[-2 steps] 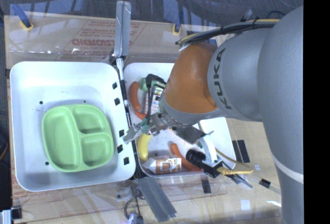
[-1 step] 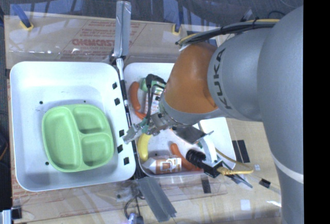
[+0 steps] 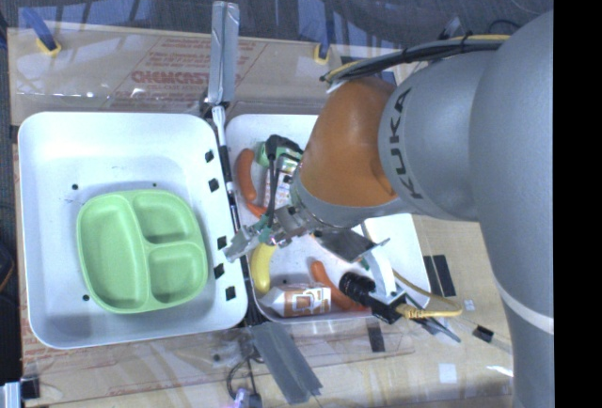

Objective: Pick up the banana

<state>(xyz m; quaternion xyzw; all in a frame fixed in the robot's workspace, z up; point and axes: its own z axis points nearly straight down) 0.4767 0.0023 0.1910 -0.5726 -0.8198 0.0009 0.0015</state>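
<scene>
The yellow banana (image 3: pixel 261 270) lies in the right bin near its left wall, pointing roughly front to back. My gripper (image 3: pixel 251 239) hangs low over the banana's far end, right at the wall between the two bins. The grey arm and its orange band cover much of the right bin. Whether the banana is between the jaws cannot be made out.
The left bin (image 3: pixel 56 152) holds a green divided plate (image 3: pixel 143 250). In the right bin (image 3: pixel 282 127) an orange carrot-like piece (image 3: pixel 245 179) lies at the back left, and an orange-labelled container (image 3: pixel 301 302) lies by the front wall beside another orange piece (image 3: pixel 324 273).
</scene>
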